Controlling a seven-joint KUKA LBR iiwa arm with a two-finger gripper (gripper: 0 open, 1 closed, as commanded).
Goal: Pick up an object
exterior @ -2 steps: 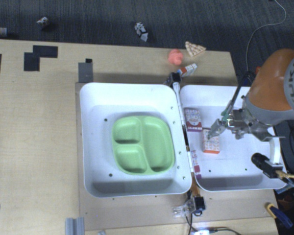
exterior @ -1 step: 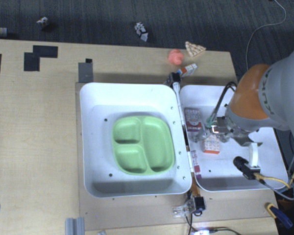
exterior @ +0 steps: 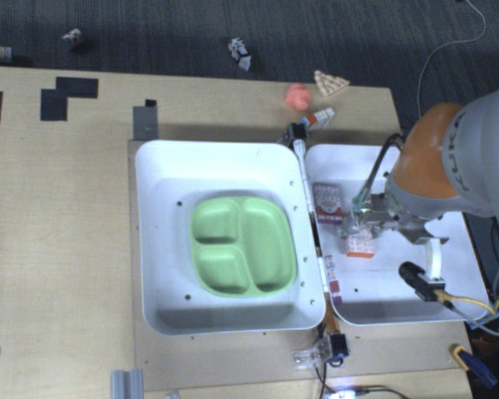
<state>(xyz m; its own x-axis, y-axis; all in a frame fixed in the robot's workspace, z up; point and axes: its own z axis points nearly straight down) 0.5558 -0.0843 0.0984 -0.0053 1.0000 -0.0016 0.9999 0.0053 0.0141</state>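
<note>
Green tray (exterior: 241,243): lies flat in the middle of the left bin (exterior: 154,223); shows three compartments with nothing in them; sits well apart from the gripper, so probably not the target.
Right bin (exterior: 382,293): holds two small packets near its left wall; entered by the arm (exterior: 474,156) from the right.
Pale packet (exterior: 326,199): lies flat on the bin floor close to the wall shared with the left bin; near the gripper, apparently untouched.
Red-edged packet (exterior: 362,245): lies on the bin floor right under the gripper, touching it or nearly so; likely the thing being tried for.
Gripper (exterior: 368,217): sits low in the right bin over the red-edged packet; wide or narrow, cannot tell from this slant; nothing seen held.
Worktop (exterior: 58,223): carries a pink ball (exterior: 298,96), a pizza toy (exterior: 331,82) and a tube (exterior: 316,119) beyond the bins, all well apart from the gripper.
Done: the approach to a packet, judging by how things lie.
Left: a sure grasp and the lift; no object seen off the bin floor yet.
</note>
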